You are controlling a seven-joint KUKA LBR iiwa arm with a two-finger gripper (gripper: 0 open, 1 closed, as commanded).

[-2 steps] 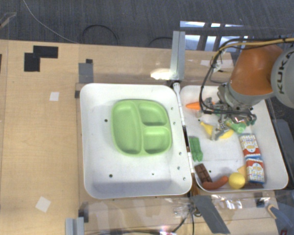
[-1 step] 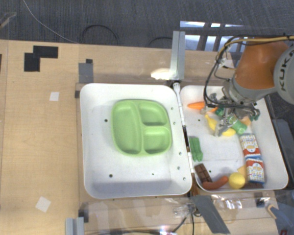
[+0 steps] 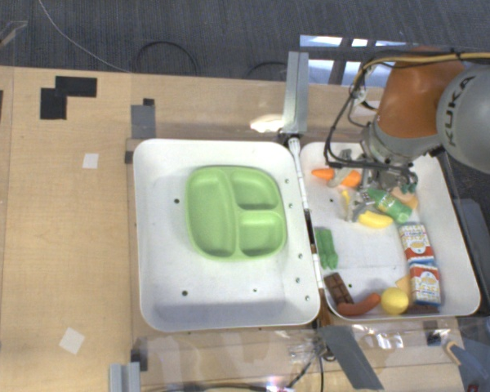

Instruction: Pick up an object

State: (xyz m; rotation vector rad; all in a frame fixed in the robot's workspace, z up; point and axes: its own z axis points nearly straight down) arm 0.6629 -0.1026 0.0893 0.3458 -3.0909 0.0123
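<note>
My arm [image 3: 441, 96] comes in from the right, orange band over the top of the right bin [image 3: 465, 243]; my tool [image 3: 369, 196] is down in the upper-middle of that bin, right among a cluster of small items; can't tell if it's spread or pressed together, too small and cluttered.

Items by the tool: yellow banana-like piece [image 3: 376, 220] just below it, touching or nearly; green piece [image 3: 396, 206] just to its right; orange carrot-like bits [image 3: 323, 172] upper left of it, near the bin's left wall. Nothing visibly pinched.

Rest of right bin: green pepper-like piece [image 3: 325, 247] along the left wall; two juice cartons [image 3: 419, 261] end to end along the right side; yellow lemon [image 3: 394, 301], red-brown sausage [image 3: 358, 305] and brown chocolate piece [image 3: 336, 285] at the bottom edge. Open floor in bin centre, btw pepper and cartons.

Left bin [image 3: 159, 284] holds a green divided plate [image 3: 233, 211], roughly centred; bare white margin all round it; the bins meet along a thin rail. Table [image 3: 57, 243] left of the bins is open wood.
</note>
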